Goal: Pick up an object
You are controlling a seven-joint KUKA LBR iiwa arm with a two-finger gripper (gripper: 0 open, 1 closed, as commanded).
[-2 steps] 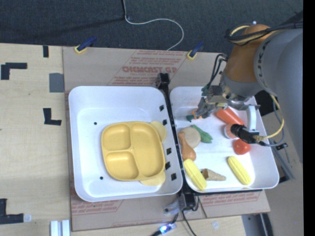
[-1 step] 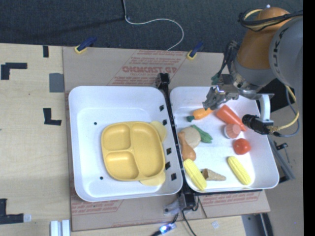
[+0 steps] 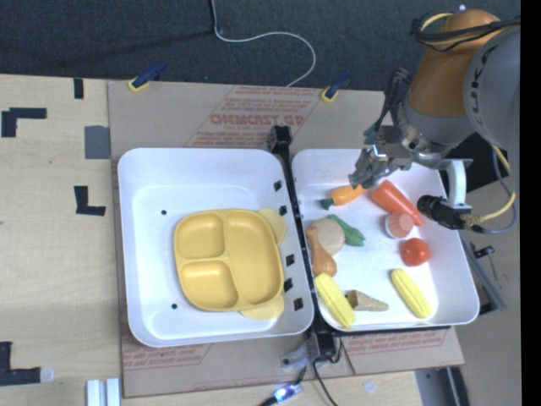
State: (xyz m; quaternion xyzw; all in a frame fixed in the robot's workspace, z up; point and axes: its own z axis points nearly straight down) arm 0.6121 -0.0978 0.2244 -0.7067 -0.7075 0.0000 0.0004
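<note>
Carrot [image 3: 346, 196]: small orange toy carrot with a green tip, lying in the right bin near its back left part, just below the gripper.
Gripper [image 3: 367, 174]: hangs low over the back of the right bin, right above the carrot's orange end; nothing is seen between its fingers, and whether they are spread or closed I cannot tell.
Arm [image 3: 456, 66]: grey with an orange band, reaching in from the right over the right bin's back corner.
Right bin [image 3: 461, 315]: shallow, white, holding the toy food.
Red-orange piece [image 3: 394, 200]: a larger carrot-like piece lying aslant just right of the carrot, its cut pink end [image 3: 400, 225] facing forward.
Tomato [image 3: 414, 251]: red, round, near the bin's right wall.
Corn cobs: one [image 3: 335, 299] at the front left of the right bin, the other [image 3: 412, 292] at the front right, well apart.
Tan cone-shaped piece [image 3: 365, 300]: between the two cobs.
Beige and brown piece [image 3: 324, 244]: by the left wall, with a green leaf [image 3: 349, 231] beside it.
Left bin [image 3: 135, 227]: white, bearing a yellow divided tray [image 3: 226, 257] with three compartments, lying on a paler yellow plate [image 3: 272, 223].
Desk [image 3: 51, 252]: light wood, with cardboard [image 3: 245, 117] beneath both bins.
</note>
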